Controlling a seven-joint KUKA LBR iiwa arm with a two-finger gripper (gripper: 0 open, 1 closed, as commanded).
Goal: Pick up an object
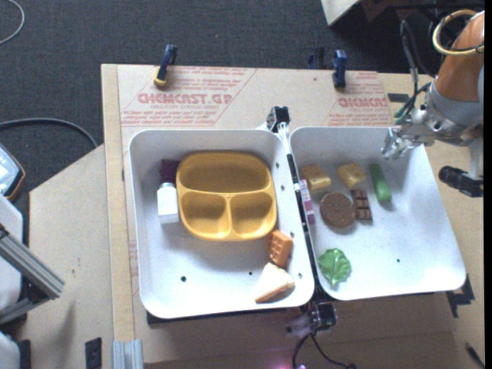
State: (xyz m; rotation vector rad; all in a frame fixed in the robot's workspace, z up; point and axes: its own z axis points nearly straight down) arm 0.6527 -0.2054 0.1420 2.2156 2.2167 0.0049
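My gripper (pixel 392 149) hangs over the far right corner of the right bin (pixel 430 237), just above and right of a green pickle-like piece (pixel 380 184). Nothing shows between its fingers. The right bin also holds a yellow block (pixel 316 180), a pale yellow piece (pixel 351 175), a round brown cookie (pixel 337 210), a brown chocolate bar (pixel 362 205) and a green lettuce leaf (pixel 335 266). The arm's orange band (pixel 463 71) rises at the upper right.
The left bin (pixel 146 275) holds a yellow divided tray (pixel 227 195), a small white bottle (pixel 167 202), a dark purple item (pixel 169 168), an orange cracker (pixel 280 247) and a sandwich wedge (pixel 274 284). Blue clamps (pixel 164 65) (pixel 339 68) stand on the board's far edge.
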